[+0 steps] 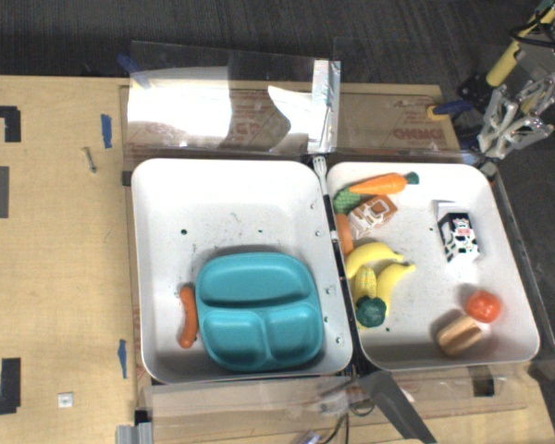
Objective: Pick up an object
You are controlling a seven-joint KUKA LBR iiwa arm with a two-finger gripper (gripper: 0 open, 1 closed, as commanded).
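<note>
The right bin (509,248) holds a carrot (379,185), a small white and orange packet (372,213), yellow bananas (375,265), a dark green piece (371,313), a black-and-white carton (458,234), a red-orange tomato (483,305) and a brown bread roll (458,333). In the left bin (166,202) a teal divided tray (259,311) lies beside an orange sausage (188,315). My gripper (515,137) hangs beyond the right bin's far right corner, outside both bins, open with nothing between its fingers.
A clear plastic panel (231,109) stands behind the left bin. An orange stick (344,234) lies along the divider between the bins. The cardboard bench top (46,266) stretches to the left. Cables and dark floor lie at the upper right.
</note>
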